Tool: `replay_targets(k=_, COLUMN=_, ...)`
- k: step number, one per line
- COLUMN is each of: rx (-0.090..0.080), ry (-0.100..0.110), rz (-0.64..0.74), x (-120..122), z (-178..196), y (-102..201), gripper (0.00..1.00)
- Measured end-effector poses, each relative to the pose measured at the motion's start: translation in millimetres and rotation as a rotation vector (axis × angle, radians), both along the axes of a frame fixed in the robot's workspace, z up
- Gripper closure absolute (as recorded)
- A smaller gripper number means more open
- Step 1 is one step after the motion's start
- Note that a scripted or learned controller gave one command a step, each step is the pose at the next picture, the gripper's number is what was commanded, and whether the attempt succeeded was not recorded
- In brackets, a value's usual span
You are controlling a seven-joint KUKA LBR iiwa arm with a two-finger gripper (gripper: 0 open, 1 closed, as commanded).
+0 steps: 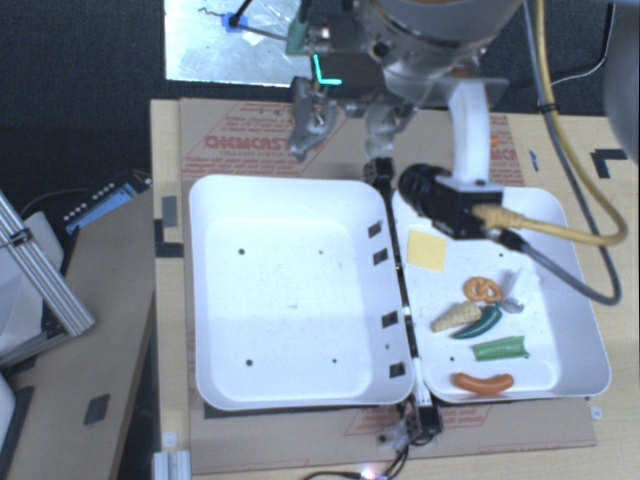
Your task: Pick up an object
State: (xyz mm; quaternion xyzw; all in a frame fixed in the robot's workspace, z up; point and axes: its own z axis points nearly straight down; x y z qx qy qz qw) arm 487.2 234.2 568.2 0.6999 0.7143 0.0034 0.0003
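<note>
Camera view is showing us our gripper (pixel 340 133) hanging high over the back edge of the bench, above the brown cardboard and just behind the left bin (pixel 290 288), its fingers spread apart and pinching nothing. We are seeing the objects all lying in the right bin (pixel 570 268), well apart from the gripper: a yellow cheese slice (pixel 427 250), a pretzel (pixel 481 289), a corn cob (pixel 456 316) touching a dark green pepper (pixel 479 323), a green bean pod (pixel 499 348) and a sausage (pixel 483 382) nearest the front rim
</note>
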Motion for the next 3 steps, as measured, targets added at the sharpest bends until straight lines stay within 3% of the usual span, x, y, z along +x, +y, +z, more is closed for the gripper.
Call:
replay_targets(k=1, rx=0.001, ry=-0.002, rz=0.003, x=0.3, z=11.5, y=0.0, gripper=1.0)
replay_targets(k=2, rx=0.001, ry=-0.001, rz=0.005, x=0.2, z=11.0, y=0.0, gripper=0.0)
replay_targets(k=3, rx=0.003, ry=-0.004, rz=0.007, x=0.5, z=22.6, y=0.1, gripper=1.0)
